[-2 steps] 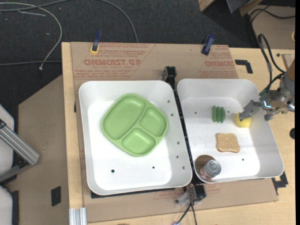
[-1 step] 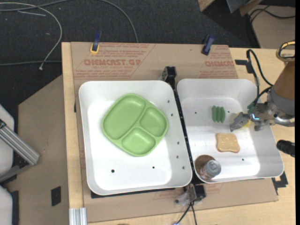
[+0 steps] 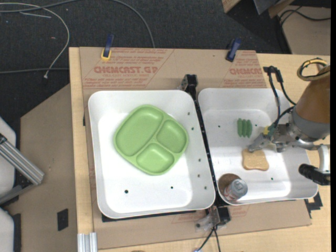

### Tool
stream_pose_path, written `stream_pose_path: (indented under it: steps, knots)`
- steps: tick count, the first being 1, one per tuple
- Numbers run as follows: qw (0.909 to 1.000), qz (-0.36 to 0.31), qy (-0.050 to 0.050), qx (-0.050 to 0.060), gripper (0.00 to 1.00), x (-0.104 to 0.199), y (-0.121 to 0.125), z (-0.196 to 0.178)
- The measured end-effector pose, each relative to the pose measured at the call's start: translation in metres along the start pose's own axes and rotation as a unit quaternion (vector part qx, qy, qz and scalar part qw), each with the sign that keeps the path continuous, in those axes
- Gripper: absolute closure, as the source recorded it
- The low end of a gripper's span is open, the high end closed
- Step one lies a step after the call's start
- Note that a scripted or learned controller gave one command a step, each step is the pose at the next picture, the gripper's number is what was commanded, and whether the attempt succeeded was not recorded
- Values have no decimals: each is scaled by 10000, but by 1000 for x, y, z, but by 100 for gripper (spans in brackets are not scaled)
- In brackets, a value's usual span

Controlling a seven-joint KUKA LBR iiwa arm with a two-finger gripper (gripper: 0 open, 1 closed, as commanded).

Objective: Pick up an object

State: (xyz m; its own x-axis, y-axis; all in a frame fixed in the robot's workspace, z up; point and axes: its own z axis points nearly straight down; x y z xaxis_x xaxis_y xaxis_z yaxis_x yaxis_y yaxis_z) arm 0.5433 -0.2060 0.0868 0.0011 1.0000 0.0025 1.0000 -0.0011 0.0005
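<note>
White bins (image 3: 105, 193): two; one green plate (image 3: 151, 139), one toast (image 3: 255, 160).

Two bins sit side by side on the desk (image 3: 79, 140). The left bin (image 3: 105, 193) holds a divided plate (image 3: 151, 139). In the right bin (image 3: 226, 101), ridged beans (image 3: 244, 127) lie behind toast (image 3: 255, 160); a can (image 3: 232, 187) rests in the front-left corner. The tool (image 3: 262, 143) hovers just above the toast.

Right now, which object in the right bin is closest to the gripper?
The tan toast slice, just below the gripper. The green ribbed piece sits farther toward the bin's back, and the brown cup is at the front edge.
</note>
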Motion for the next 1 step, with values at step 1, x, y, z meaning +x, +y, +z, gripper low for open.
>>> stream_pose_path:
  steps: [1]
  knots:
    - [10000,-11,-12,-34,100,0,2,-15]
